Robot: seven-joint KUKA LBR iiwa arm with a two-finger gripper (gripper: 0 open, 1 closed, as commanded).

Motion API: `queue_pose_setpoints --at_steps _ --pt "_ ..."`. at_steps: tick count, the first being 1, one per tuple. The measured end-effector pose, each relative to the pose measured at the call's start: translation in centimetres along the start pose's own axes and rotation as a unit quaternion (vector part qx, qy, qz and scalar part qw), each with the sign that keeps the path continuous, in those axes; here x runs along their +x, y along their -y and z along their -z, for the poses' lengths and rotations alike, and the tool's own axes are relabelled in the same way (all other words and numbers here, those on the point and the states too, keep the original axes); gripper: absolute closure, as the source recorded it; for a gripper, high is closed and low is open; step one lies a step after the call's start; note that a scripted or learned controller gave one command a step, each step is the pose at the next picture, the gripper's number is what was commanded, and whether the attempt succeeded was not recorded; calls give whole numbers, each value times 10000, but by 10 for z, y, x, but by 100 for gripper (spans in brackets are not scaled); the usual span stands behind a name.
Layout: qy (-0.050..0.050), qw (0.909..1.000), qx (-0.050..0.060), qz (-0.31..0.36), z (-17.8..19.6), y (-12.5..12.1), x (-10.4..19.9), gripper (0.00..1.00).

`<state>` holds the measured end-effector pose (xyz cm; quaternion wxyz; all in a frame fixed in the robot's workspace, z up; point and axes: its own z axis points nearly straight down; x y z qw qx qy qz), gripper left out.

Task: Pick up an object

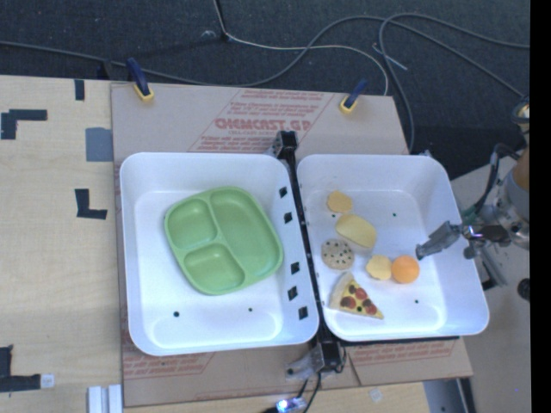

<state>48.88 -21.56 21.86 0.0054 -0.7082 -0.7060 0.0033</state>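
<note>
Bench carries cardboard sheet, clamped at far edge, likely to keep bins from sliding. Left bin holds green divided plate, lying flat. Right bin holds toy food, likely pick candidates: pizza slice, yellow block, cookie, orange ball touching small yellow piece, another yellow piece. Gripper at right bin's right rim, just beside orange ball; whether closed or spread, cannot tell. Nothing seen held.

Claw hovers beside orange ball in right bin.
</note>
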Motion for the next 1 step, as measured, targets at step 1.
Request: queue_pose_setpoints --at_steps 1 --pt "16 10000 -55 18 6 -3 0 0"
